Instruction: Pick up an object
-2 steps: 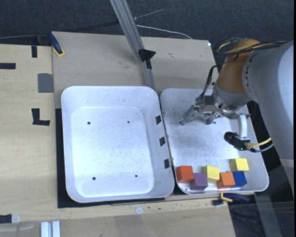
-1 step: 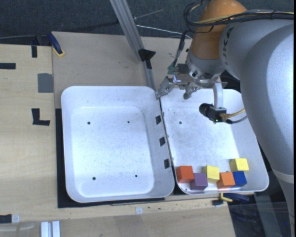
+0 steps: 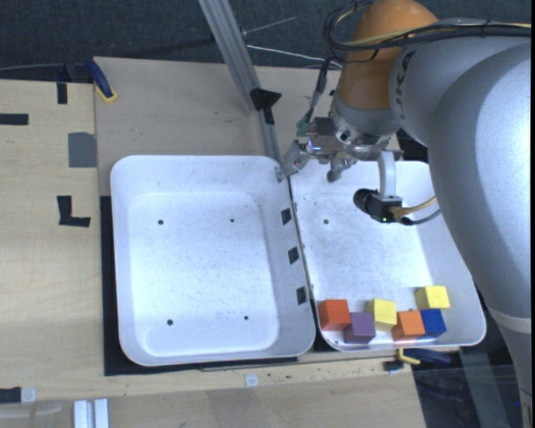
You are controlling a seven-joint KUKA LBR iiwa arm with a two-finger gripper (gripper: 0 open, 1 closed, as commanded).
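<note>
We count six blocks, all in the right bin [image 3: 388, 257]: two orange ones, block [image 3: 333, 313] and block [image 3: 410, 324], two yellow ones, block [image 3: 384, 311] and block [image 3: 433, 296], one purple block [image 3: 362, 326] and one blue block [image 3: 433, 323]. They cluster along that bin's near rim, several touching. The left bin [image 3: 196, 257] sits beside it on the counter [image 3: 36, 266], their inner walls meeting. We see the hand [image 3: 334, 163] over the right bin's far edge, near the dividing walls, well apart from the blocks; we cannot tell its state. Bare floor lies between the hand and the blocks.
</note>
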